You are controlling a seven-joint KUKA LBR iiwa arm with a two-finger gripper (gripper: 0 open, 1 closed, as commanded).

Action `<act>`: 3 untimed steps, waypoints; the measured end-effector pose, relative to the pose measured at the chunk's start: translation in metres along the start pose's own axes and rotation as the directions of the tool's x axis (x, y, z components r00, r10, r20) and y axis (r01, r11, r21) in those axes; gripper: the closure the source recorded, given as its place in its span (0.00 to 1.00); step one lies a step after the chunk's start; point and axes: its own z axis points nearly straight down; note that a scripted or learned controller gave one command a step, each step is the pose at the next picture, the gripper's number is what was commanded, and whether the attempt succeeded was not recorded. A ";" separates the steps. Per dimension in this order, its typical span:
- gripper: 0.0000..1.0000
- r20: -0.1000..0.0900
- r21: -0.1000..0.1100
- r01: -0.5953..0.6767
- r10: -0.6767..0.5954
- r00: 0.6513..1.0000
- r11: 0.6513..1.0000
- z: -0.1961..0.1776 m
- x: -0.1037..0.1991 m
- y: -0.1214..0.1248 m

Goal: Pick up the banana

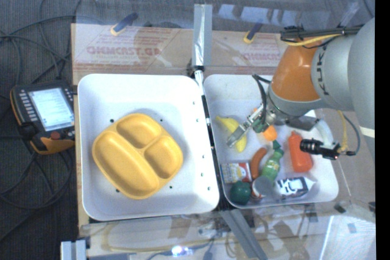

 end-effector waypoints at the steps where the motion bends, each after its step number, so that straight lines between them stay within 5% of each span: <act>1: 1.00 0.003 -0.005 0.000 0.001 1.000 1.000 -0.011 -0.001 0.002; 2: 1.00 -0.005 0.009 -0.069 0.069 0.998 0.998 -0.093 0.020 0.062; 3: 1.00 -0.003 0.010 -0.161 0.161 0.987 0.987 -0.150 -0.014 0.077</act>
